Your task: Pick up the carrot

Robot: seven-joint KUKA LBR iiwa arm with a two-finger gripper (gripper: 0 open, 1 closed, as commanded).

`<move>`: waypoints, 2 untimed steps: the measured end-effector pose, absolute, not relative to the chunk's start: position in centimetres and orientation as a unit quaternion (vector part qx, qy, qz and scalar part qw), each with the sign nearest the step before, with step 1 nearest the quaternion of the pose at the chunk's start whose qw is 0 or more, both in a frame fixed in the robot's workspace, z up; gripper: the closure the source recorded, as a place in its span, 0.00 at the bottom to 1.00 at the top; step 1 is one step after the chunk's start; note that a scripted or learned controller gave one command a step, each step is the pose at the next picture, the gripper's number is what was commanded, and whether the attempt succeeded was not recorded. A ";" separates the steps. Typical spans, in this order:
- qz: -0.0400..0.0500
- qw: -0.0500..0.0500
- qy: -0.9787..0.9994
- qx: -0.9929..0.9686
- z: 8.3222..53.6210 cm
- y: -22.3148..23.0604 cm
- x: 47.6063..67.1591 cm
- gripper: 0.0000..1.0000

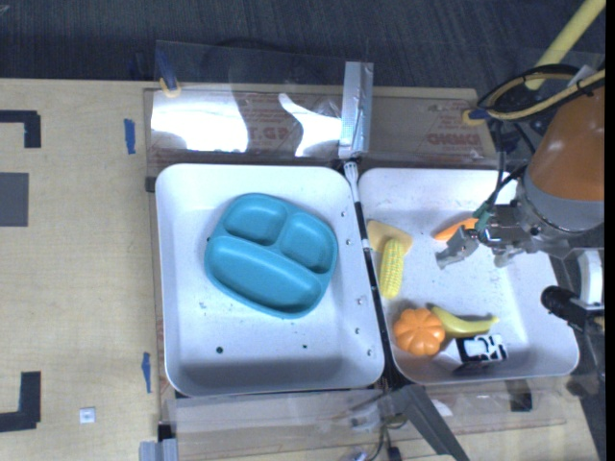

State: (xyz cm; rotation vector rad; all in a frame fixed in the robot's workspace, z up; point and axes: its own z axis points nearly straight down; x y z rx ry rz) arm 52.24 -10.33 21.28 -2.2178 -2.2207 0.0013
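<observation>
The carrot (450, 228) lies in the right bin (423, 185), toward 12 o'clock. The end effector (459, 246) sits at the carrot; finger state cannot be determined. Grasp unconfirmed; the lift remains.

- Arm (567, 176): grey body w/ broad orange band above the wrist, rounded, glossy.
- Wrist section below the band: grey metal, blocky, w/ small dark fittings; detail too fine to tell.
- Gripper (454, 250): slim grey/silver metal fingers on a dark base.
- Cables: yellow hose (575, 25) running diag. at top right; black cables looped beside it, yellow-edged, curving toward the arm.
- Black rounded part (567, 303) low on the arm's near side, w/ pale grey link next to it.
</observation>
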 end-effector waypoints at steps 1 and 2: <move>0.000 -0.001 -0.764 -0.645 19.8 -14.8 59.8 0.00; -0.005 -0.009 -0.743 -0.669 9.8 -19.4 63.9 0.00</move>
